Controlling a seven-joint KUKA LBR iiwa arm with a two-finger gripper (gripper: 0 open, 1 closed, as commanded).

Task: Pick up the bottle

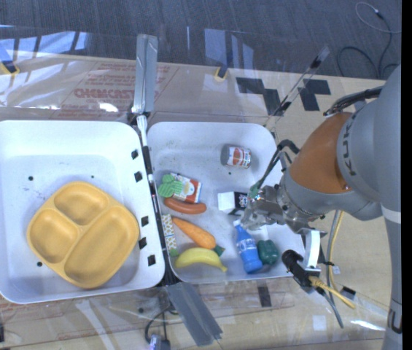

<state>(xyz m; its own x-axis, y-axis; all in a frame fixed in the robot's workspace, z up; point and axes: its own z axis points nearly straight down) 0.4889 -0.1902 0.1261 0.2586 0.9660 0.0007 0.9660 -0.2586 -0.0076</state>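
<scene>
Bins first: your left bin point(1, 195) carries a yellow divided plate point(82, 232), well away from the jaws; your right bin point(191, 133) holds everything that matters. The arm's orange band point(322, 162) sits above the wrist, and the gripper point(258, 211) hangs over the right bin's near-right part. How the jaws stand cannot be told from this slant; nothing is seen between them.

Bottle point(247, 250): small, clear plastic with a blue label and blue cap, lying on its side just below the jaws, apart from them. Judged light, fairly stiff but smooth and rounded, so it may roll or slip. You should take it across the labelled body at mid-length, not at the cap.

Obstructions: a dark green item point(268, 251) touches the bottle's far side, which narrows room for one finger. A banana point(200, 259) and carrot point(193, 232) lie beyond the bottle's other side. A sausage point(185, 206), a small carton point(182, 187) and a can point(236, 156) lie farther off.
</scene>
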